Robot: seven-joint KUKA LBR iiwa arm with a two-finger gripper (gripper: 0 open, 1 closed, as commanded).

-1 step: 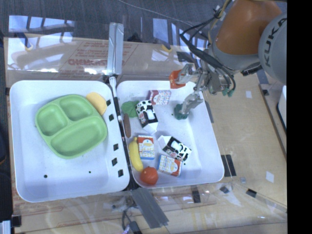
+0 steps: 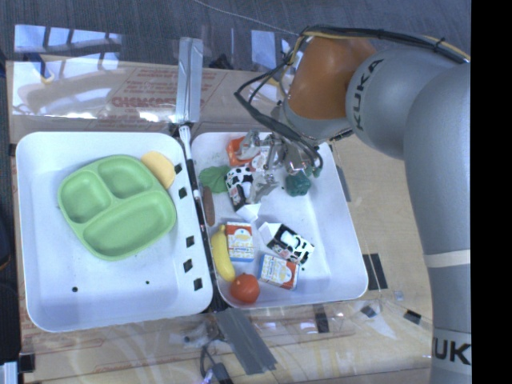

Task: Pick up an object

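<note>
Gripper (image 2: 268, 166) low over right bin (image 2: 344, 246) rear clutter; cow toy (image 2: 238, 185) just left, touching; finger state: cannot tell.

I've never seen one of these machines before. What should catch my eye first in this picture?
First, the big grey arm with its orange band, reaching in from the right so that its tool hangs over the far end of the right bin. That bin is crowded with toy food, including a banana and a tomato at its near end. The left bin holds a bright green divided plate.
</note>
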